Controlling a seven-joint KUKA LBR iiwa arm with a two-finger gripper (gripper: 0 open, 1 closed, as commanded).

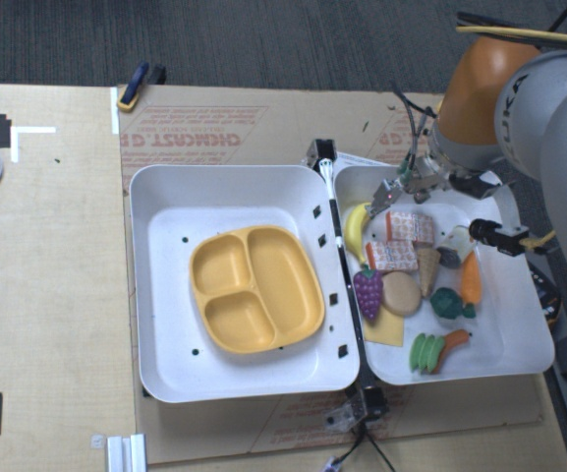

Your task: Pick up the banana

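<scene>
Two white bins sit on my desk. At frame center-left, one bin [155, 293] keeps a yellow plate [255, 288]. Right of it, the banana [356, 230] hugs the other bin's left wall. My end effector [389, 197] hovers just above-right; I cannot tell its state.

From my seat the arm [529, 96] runs off the right edge. Gripper [389, 197] fingers too small to read. Banana [356, 230] partly covered by the gripper tip.
</scene>
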